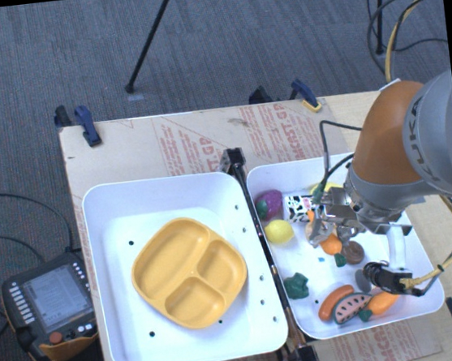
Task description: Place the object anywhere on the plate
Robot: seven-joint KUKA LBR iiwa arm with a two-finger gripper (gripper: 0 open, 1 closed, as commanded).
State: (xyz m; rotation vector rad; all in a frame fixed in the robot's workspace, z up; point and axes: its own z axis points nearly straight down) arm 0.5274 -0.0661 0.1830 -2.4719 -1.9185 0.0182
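Note:
A yellow plate [190,271] with three compartments lies in the left white bin [108,215]. The right bin [428,261] holds several toy foods. My gripper [326,224] hangs low in the middle of the right bin, just above a small orange piece [332,245] and beside a black-and-white cow-patterned piece [297,206]. A yellow lemon [278,231] and a purple piece [269,204] lie to the gripper's left. The arm's orange band and grey wrist hide the bin's back right part.
In the right bin's front part lie a green piece [296,285], a sausage [334,300], a watermelon slice [350,308], a carrot-like orange piece [382,303] and a brown piece [353,251]. A cable runs from the wrist over the front right corner. A handheld pendant [51,303] sits left of the bench.

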